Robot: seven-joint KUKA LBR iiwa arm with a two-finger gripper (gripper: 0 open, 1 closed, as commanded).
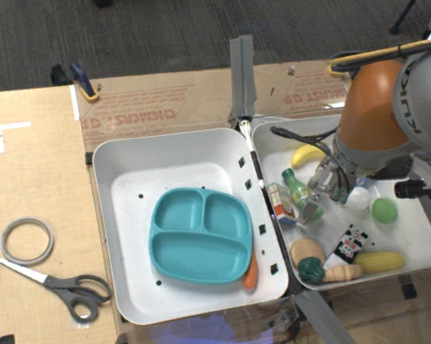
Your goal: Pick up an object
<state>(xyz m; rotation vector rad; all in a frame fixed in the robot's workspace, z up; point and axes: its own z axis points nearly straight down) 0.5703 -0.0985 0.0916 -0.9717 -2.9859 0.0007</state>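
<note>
Green bottle (296,188) lies just beside the gripper (321,191); jaw state unclear.

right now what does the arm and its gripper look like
The arm is bulky and rounded, with grey casing bearing part of the dark KUKA lettering and a glossy orange band above the wrist. Below that sits a darker grey wrist section, ending in a small metallic gripper with silver and black parts.

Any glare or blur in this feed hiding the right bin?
Camera view: even light, and the left bin reads sharp; soft shadow under the teal plate; the claw looks slightly smeared over the green bottle; bluish glow at the bottom edge.
</note>
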